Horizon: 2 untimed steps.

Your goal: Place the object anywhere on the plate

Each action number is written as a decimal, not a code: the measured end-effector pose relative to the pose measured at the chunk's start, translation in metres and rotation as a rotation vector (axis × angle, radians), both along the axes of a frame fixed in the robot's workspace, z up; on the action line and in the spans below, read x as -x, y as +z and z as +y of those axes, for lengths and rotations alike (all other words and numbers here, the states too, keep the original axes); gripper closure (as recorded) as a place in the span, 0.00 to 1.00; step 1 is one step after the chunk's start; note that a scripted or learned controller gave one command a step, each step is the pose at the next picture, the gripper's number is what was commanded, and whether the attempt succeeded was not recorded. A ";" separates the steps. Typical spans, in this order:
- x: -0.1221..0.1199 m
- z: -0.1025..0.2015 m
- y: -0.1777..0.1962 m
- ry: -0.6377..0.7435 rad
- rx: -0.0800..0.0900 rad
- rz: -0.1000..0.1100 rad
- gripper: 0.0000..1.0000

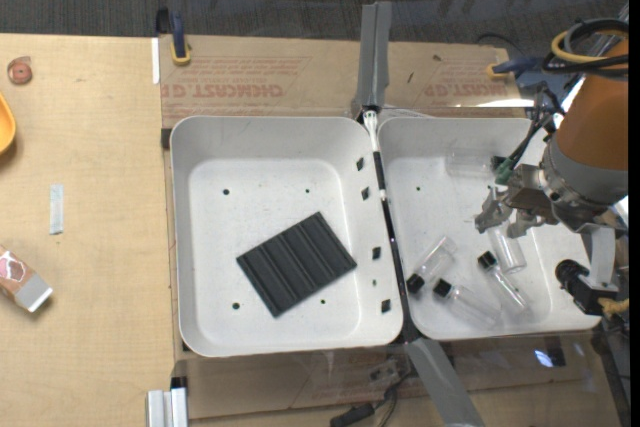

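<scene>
Presently: dark ribbed rectangular plate [296,263] lies tilted in left white bin [190,215]. Clear plastic vials with black caps [430,268], faint against right white bin [400,315], lie beneath grey two-finger gripper [503,215]; its grip state cannot be told.

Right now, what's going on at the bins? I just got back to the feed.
The arm reaches in from the right, and its gripper hangs over the right bin, above a scatter of clear vials with black caps. I can't tell whether it holds one. The dark ribbed plate lies flat in the left bin with nothing on it, so the placing isn't done yet.
</scene>
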State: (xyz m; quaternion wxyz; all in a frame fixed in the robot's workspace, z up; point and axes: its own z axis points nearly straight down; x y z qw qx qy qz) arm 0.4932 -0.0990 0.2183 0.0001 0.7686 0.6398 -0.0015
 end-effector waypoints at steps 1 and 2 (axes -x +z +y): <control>-0.022 0.066 -0.014 0.039 0.000 0.003 1.00; -0.067 0.134 -0.028 0.102 0.000 0.002 1.00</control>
